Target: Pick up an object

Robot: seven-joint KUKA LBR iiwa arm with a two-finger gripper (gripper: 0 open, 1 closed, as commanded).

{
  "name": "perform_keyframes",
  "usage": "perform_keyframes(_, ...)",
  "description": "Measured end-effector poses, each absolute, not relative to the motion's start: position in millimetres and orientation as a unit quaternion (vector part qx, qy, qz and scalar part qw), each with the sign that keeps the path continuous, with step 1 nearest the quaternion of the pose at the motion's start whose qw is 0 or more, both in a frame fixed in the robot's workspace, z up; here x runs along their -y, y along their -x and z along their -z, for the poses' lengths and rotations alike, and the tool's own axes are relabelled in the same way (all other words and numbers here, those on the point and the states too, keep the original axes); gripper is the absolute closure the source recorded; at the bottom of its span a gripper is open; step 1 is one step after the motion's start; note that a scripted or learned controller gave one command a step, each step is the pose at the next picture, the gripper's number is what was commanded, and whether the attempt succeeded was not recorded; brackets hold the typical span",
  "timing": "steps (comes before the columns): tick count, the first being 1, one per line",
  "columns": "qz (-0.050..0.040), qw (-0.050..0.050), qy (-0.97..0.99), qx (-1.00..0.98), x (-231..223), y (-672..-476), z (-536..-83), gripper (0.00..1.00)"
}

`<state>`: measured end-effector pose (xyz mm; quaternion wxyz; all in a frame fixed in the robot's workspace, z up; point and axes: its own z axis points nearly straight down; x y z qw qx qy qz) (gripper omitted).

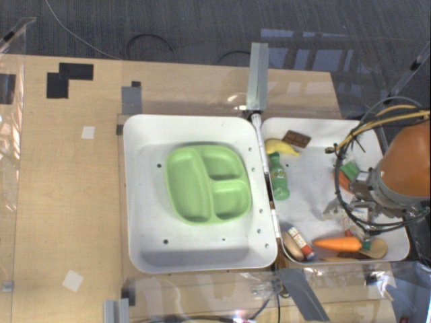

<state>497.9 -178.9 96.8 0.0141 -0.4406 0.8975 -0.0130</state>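
The right bin (306,180) holds several small objects. A yellow banana (281,148) and a brown block (295,138) lie at its far left corner. Below them, a green bottle (278,178) lies along the left wall. An orange carrot (339,244) rests at the near edge beside a wooden piece (374,249) and a red and white tube (300,241). My gripper (339,210) hangs low over the bin's right half, just above the carrot, under tangled cables. A small orange and green item (348,172) sits by the wrist.
The left bin (145,180) carries a green divided plate (205,184) at its middle. A metal divider post (256,79) stands behind the two bins. The arm's orange band (407,163) and black cables (363,140) overhang the right bin's right side.
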Motion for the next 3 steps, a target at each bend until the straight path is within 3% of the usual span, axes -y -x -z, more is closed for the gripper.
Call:
perform_keyframes(1,0.0077,0.008,0.416,-0.909,183,-563.0,-96,0.0)
perform_keyframes(2,0.0105,0.012,0.42,-0.907,172,-504.9,-96,0.0)
perform_keyframes(3,0.0066,0.008,0.387,-0.922,189,-552.5,-95,0.0)
